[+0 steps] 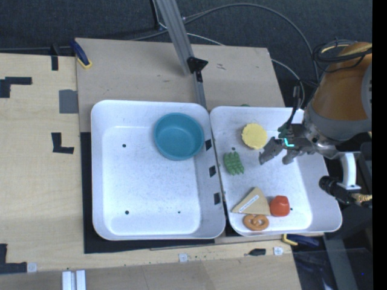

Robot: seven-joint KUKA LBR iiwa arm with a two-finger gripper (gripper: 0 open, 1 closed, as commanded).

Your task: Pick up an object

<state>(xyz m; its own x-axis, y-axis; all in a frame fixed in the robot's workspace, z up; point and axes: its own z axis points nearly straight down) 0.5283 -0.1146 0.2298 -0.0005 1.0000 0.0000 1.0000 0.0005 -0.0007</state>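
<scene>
My gripper [279,156] hangs over the middle of the right bin [320,222], its two dark fingers spread apart with nothing between them. Just up and left of it lies a yellow round piece [254,136]. A green leafy toy [233,162] rests to its left near the bin's left wall. Toward the front of the bin sit a tan wedge [251,203], a red tomato-like piece [279,206] and a small orange pretzel [257,222].
The left bin [121,186] holds a blue bowl [178,136] at its far right corner. A grey metal pole [175,26] slants down to the divider between the bins. Cables run behind the right bin.
</scene>
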